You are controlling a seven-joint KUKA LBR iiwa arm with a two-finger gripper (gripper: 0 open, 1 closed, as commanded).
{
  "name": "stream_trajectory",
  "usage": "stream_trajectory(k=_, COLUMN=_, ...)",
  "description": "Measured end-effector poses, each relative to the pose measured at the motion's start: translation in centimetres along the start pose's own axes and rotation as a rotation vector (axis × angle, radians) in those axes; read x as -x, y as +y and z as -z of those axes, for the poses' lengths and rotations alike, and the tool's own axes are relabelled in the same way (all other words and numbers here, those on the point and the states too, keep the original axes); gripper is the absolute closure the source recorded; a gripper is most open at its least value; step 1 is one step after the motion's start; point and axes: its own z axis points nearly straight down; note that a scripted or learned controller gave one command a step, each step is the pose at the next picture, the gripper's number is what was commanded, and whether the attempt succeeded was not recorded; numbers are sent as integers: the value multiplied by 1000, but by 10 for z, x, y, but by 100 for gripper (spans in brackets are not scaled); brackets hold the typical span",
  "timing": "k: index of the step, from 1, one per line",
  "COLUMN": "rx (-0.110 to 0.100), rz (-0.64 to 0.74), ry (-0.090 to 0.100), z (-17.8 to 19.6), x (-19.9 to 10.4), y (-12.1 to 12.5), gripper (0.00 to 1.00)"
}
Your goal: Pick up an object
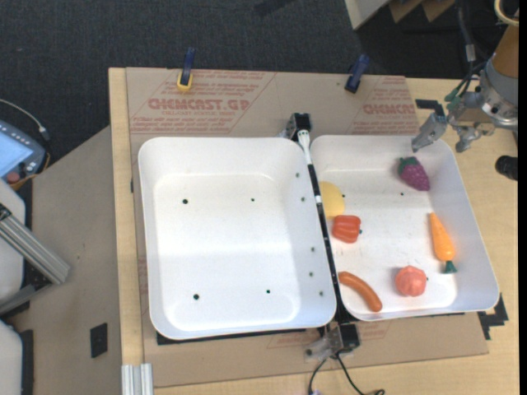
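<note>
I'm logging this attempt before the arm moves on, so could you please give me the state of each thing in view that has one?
tool: open, holding nothing, above the right bin's far corner
purple grapes: lying in the right bin, just below the tool
carrot: lying flat
orange pepper: resting loose
yellow item: against the bin's left wall
sausage: lying flat
pink-red fruit: resting loose
right bin: holds all six items

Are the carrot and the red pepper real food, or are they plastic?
Likely plastic toys. The carrot looks smooth, evenly orange, with a moulded green stub. The red pepper is glossy and uniformly coloured, with no blemishes. Neither can be confirmed from looks alone.
</note>
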Motion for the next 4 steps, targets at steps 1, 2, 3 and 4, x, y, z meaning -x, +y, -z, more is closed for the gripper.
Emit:
stream_trajectory(k=1, rx=4, rz=0, ry=-2, z=11, x=0, y=1, gripper=100)
stream_trajectory(k=2, rx=10, rz=-1, ry=-5, z=130, x=10, y=-31, gripper=100)
stream_trajectory(k=3, rx=5, rz=2, ry=-4, z=134, x=9, y=-30, gripper=100)
stream_trajectory(k=4, rx=8, rz=3, ry=-7, z=145, x=9, y=-29, gripper=100)
